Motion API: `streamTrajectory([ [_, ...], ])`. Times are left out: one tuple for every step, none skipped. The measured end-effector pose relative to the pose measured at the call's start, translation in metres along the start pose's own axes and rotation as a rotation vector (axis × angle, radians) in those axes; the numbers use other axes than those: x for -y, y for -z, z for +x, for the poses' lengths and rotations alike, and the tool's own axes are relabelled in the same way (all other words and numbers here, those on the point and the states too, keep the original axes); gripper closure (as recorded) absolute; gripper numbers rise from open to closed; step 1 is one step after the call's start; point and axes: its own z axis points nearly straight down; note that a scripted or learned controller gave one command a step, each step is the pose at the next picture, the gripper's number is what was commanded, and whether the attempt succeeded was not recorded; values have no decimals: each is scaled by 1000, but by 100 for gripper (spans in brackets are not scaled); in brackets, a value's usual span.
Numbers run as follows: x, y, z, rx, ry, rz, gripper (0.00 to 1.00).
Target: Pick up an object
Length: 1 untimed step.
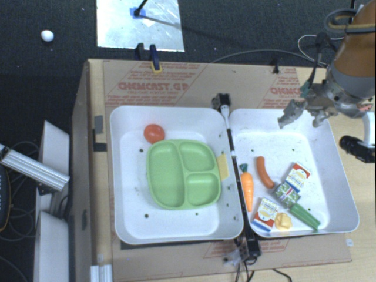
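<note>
1. We see the likely things to pick up gathered in the right bin (329, 157), toward its near edge: an orange sausage (264, 172), a carrot (247, 190) lying against the bin's left wall, two small cartons (296, 177) (267, 210), a yellow piece (283, 221) and a green vegetable (304, 215). They lie loose and close together, several touching, as if tipped in, so we judge a clean grasp of one alone would be hard.
2. The sausage lies a little apart from the heap, which in our view makes it the easiest target.
3. The pincer (304, 115) hangs above the far edge of the right bin, well apart from the objects. Its two fingers are spread and grasp nothing, ready for a descent.
4. The left bin (126, 157) holds a green divided tray (182, 174) and a red ball (154, 133) near its far left corner.
5. Both bins sit side by side on a cardboard sheet (176, 81) covering the counter.
</note>
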Motion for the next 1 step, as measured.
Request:
streamTrajectory([
  [-28, -162, -2, -1, -2, 6, 0],
])
